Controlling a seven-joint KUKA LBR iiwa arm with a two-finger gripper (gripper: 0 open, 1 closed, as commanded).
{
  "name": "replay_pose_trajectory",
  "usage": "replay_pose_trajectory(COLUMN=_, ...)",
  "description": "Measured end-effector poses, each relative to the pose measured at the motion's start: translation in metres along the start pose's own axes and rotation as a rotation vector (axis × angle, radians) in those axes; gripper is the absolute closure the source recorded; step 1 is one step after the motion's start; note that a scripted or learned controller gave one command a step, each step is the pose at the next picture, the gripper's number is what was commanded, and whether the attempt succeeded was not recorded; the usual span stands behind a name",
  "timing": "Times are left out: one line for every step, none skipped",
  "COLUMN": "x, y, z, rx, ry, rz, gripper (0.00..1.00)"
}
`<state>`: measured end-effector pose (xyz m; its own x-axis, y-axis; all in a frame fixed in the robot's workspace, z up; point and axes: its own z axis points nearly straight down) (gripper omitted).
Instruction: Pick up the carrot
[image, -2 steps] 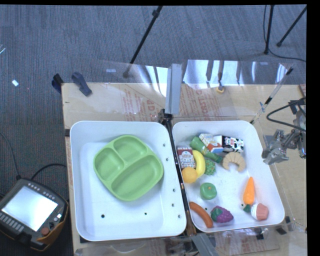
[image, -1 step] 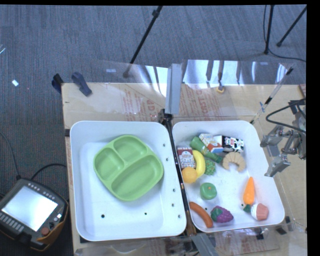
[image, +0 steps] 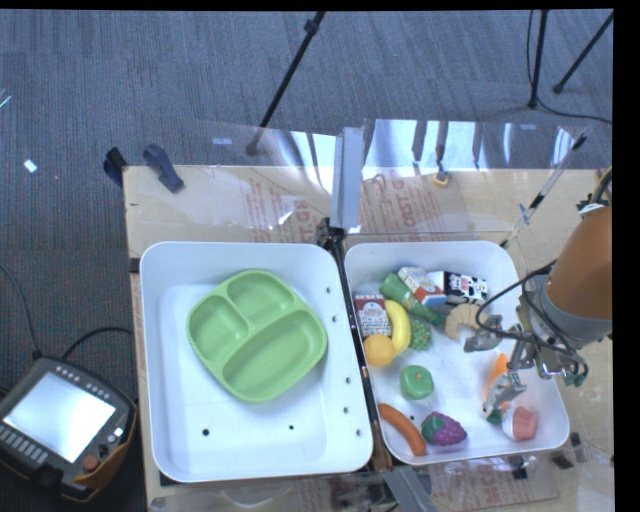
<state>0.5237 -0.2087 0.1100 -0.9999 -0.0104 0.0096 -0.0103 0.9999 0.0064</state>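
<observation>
The carrot (image: 497, 367) lies in the right bin (image: 500, 255) near its right wall. It is a small orange piece, and a green tip (image: 496, 416) shows below it. My gripper (image: 507, 388) is low in the bin, right over the carrot, and hides its middle. The grey arm with its orange band (image: 585, 270) comes in from the right above it. I cannot see whether the carrot is gripped.
The right bin also holds a pink cup (image: 523, 424), purple grapes (image: 444, 429), a sausage (image: 402, 428), a green round piece (image: 416, 381), a lemon (image: 378, 350), a banana (image: 400, 325) and cartons (image: 465, 287). A green divided plate (image: 257, 335) lies in the left bin (image: 165, 400).
</observation>
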Motion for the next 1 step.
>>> replay_pose_trajectory(x=-0.001, y=0.0202, z=0.0238, rx=0.003, ry=-0.007, rz=0.062, gripper=0.0)
